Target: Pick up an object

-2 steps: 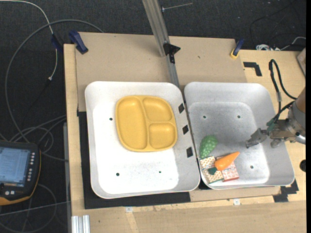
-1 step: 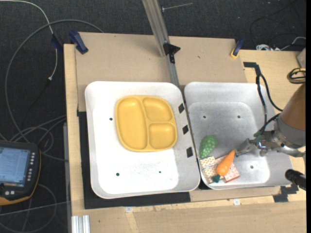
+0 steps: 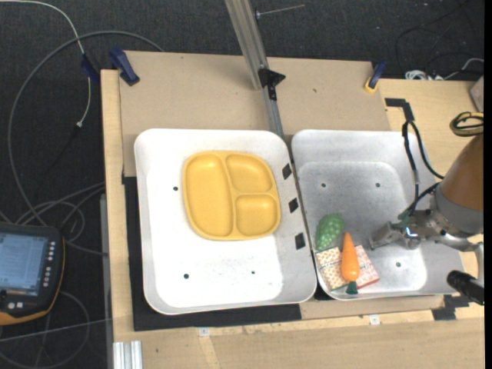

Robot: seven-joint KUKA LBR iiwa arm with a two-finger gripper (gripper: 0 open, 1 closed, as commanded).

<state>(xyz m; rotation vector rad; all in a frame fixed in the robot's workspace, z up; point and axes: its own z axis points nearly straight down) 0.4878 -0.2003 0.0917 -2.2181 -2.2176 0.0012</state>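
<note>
An orange toy carrot [image 3: 350, 258] lies in the front left corner of the right bin [image 3: 346, 167], on top of a flat patterned packet [image 3: 331, 265]. A green bumpy toy vegetable [image 3: 330, 230] sits just behind them. My gripper [image 3: 382, 237] is low over the right bin's floor, a short way right of the carrot and apart from it. It points left, and nothing shows in its grasp. The grey wrist and orange band [image 3: 469, 179] rise behind it at the right edge.
A yellow three-compartment plate [image 3: 231, 194] lies in the left bin [image 3: 223, 275]. A slanted metal pole [image 3: 246, 29] rises behind the bins. Black clips [image 3: 292, 204] sit along the seam between them. A teach pendant [image 3: 23, 271] and cables lie on the floor at left.
</note>
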